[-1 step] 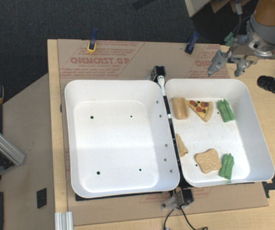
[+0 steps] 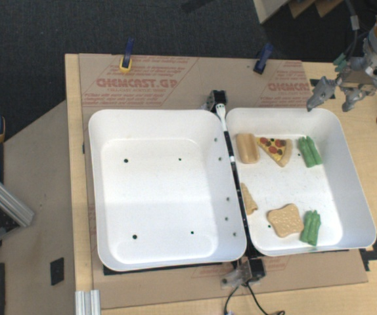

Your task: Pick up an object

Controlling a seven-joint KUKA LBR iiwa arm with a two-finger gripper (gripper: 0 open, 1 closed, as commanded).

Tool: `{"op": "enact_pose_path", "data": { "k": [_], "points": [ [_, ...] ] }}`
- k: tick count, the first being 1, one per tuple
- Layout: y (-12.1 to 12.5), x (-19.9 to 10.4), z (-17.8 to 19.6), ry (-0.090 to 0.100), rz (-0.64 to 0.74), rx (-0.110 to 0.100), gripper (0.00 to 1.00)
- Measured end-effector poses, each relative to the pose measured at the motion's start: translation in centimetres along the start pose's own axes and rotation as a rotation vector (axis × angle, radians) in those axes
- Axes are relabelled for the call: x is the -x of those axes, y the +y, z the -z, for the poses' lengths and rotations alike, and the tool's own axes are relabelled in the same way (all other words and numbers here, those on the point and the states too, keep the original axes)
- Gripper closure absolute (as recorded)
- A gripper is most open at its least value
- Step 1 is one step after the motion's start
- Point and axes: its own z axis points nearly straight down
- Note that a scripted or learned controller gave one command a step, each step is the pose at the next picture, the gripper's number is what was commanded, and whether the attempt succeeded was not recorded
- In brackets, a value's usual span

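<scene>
Triangular pizza slice [image 2: 274, 149], smooth bin [image 2: 346, 176].

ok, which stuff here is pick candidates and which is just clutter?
Job:
- gripper, open, above right bin's far rim
- bread roll
- pizza slice
- green pieces
- toast
- tan piece

Lying about:
- right bin
- left bin
- clamps

brown board [image 2: 175, 71] under bins | blue clamp [image 2: 263, 58] | yellow-blue clamp [image 2: 127, 56]
</scene>
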Motion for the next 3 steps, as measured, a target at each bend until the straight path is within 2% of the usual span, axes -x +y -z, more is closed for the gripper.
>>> {"op": "enact_pose_path", "data": {
  "k": [1,2,3],
  "points": [
    [1.9,5.0,12.6,-0.009,0.001,0.02,0.0],
    [1.8,3.2,23.6,-0.005,0.007,0.019,0.0],
    [1.8,3.2,23.9,-0.005,0.007,0.011,1.0]
  ]
}}
